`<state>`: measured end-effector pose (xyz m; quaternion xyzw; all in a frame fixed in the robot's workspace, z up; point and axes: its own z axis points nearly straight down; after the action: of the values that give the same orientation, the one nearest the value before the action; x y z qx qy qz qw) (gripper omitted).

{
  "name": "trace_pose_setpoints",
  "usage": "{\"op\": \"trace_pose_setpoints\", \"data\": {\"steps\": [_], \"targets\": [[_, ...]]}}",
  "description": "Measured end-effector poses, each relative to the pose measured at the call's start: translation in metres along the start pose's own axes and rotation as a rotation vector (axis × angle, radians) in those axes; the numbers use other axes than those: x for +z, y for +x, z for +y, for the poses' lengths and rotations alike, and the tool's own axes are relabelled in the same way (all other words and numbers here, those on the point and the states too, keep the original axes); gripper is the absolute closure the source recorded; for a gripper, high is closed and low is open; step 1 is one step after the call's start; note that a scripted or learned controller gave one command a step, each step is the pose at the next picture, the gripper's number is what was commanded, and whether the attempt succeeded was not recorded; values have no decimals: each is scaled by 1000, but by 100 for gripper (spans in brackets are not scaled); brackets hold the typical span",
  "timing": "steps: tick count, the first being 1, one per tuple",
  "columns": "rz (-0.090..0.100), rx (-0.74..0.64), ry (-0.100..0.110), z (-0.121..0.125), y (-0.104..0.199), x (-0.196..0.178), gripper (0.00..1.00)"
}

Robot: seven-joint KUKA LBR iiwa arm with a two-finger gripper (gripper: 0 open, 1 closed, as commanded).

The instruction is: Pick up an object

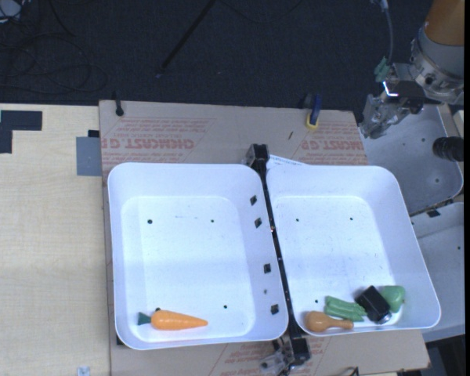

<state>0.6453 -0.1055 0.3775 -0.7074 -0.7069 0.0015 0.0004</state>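
Cataloguing: bench with two white bins, arm parked off at about 2 o'clock from the bins.
Gripper (380, 116): hangs above bare bench beyond the right bin's far corner, well apart from every object; whether it is wide or narrow I cannot tell, as it is small and dark against the bench.
Arm: grey with orange band (446, 10), entering at the view's upper right.
Left bin (125, 210): one orange carrot (176, 320) lying flat at 7 o'clock in the bin, near the front wall, clear on all sides.
Right bin (407, 218): cluster at 5 o'clock against the front wall; green pod (345, 309), black block (374, 303), green piece (393, 294) and tan pear-shaped piece (327, 322), touching or nearly so.
Task status: judged not yet begun; nothing held.
Best candidate: the carrot, since it lies alone.
Approach advice: come straight down over its thick middle, close across the short width, keep clear of the front wall.
Risk: the cluster offers crowded grips; fingers may snag a neighbour or the wall.
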Motion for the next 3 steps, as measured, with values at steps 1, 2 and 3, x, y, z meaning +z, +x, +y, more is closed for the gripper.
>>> {"op": "trace_pose_setpoints", "data": {"steps": [1, 2, 3], "targets": [[1, 0, 1, -2, -19, 4, 100], [3, -5, -4, -26, 21, -36, 100], [0, 1, 3, -1, -4, -1, 100]]}}
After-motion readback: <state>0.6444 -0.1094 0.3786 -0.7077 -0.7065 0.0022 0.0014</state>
